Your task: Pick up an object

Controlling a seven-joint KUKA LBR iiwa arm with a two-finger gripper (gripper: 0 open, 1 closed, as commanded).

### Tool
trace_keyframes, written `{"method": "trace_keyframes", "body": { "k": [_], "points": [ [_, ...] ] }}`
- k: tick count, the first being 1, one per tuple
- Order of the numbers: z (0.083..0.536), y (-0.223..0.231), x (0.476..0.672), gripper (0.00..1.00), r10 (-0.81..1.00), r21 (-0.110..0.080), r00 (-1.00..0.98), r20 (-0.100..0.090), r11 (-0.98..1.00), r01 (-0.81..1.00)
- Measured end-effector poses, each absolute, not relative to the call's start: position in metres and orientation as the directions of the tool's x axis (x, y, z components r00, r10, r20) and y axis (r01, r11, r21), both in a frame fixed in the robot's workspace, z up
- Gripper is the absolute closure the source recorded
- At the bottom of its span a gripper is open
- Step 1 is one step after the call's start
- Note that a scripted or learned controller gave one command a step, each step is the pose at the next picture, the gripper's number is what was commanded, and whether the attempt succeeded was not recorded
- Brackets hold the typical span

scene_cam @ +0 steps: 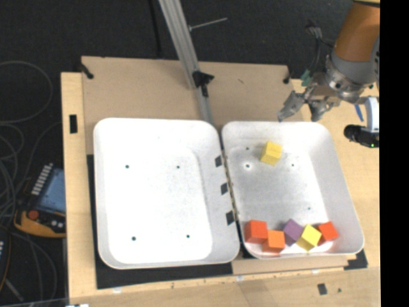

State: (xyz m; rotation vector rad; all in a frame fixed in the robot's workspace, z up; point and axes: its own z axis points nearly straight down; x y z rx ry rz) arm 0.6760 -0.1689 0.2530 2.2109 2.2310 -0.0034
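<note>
Above the far rim of the right bin (332,147), the gripper (301,109) hangs with its two fingers (285,110) spread apart and nothing between them. The orange-banded arm (358,27) rises from it toward the upper right. Inside the right bin, a yellow cube (271,152) lies near the far wall. Along that bin's near wall sit a red block (256,230), an orange block (276,239), a purple block (293,230), a yellow block (311,236) and another red block (328,230).
</note>
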Motion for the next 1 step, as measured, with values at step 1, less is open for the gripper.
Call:
{"method": "trace_keyframes", "body": {
  "k": [1],
  "points": [
    [0.0933,-0.1486,0.6650,0.00,1.000,-0.002,-0.005,-0.002,0.005,1.000]
  ]
}}
